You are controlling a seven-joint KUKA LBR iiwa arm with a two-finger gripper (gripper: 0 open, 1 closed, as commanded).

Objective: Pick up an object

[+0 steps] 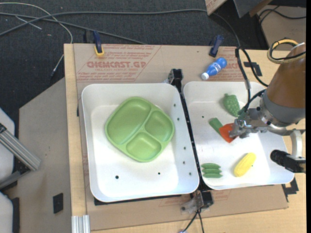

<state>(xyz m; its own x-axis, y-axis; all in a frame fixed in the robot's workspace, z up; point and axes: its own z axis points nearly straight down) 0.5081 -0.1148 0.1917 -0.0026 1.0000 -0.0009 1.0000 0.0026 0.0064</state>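
Glossy lobed green tray (140, 128), smooth plastic

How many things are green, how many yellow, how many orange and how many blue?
Green: 3, namely the divided plate in the left bin, the bumpy green toy and the pea pods in the right bin
Yellow: 1, the corn
Orange: 1, the carrot, with a green top
Blue: 1, the small bottle on the cardboard
Total: 6

The grey arm with its orange band (289, 89) runs off the right edge. Its wrist covers the two-finger gripper (239, 130), the orange carrot-like toy's (227, 132) right end and part of the right white bin (272, 181).
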